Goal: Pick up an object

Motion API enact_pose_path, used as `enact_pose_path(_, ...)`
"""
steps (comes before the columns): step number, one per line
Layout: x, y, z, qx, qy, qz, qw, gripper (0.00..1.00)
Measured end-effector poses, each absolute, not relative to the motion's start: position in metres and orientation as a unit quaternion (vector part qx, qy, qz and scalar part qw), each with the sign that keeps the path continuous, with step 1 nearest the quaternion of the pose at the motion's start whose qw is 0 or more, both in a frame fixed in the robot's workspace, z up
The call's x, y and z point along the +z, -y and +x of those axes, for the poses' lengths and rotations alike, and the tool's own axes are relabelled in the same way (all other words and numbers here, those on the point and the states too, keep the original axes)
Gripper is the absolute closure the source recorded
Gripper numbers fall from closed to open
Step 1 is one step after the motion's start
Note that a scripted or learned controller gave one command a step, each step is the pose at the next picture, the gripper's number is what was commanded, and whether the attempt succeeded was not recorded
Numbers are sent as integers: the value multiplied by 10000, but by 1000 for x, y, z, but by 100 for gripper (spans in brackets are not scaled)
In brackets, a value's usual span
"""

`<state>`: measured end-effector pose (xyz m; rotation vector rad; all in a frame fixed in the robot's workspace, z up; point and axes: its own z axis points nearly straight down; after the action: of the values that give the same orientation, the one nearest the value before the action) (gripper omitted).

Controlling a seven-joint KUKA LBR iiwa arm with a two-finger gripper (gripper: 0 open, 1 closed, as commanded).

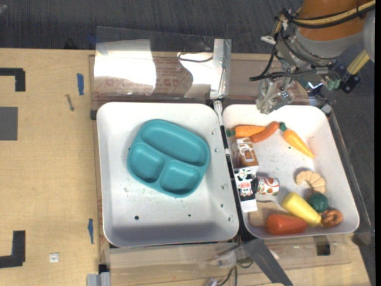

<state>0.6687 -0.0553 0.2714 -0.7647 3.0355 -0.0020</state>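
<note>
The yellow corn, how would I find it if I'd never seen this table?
Look at the white bin on the right, the one full of toy food. Go to its near corner on the right side. The yellow corn lies there slanted, just above the red pepper, and it's the only plain yellow thing, while the carrots are orange.

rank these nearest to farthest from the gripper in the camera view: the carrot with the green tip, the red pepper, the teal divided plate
1. Carrot with the green tip: top of the right bin, just below the gripper.
2. Teal divided plate: left bin, across the divider.
3. Red pepper: bottom edge of the right bin.
Plate and pepper are fairly close to call.
</note>
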Motion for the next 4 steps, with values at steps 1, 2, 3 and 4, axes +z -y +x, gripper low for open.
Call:
enact_pose_path(1, 284, 54, 671, -11, -9698, -2434, 115, 100)
enact_pose_path(2, 264, 90, 618, -3, -9591, -2831, 19, 100)
enact_pose_path(3, 218, 109, 494, 4, -9639, -2661, 7, 100)
enact_pose_path(4, 219, 108, 495, 0, -9637, -2671, 18, 0)
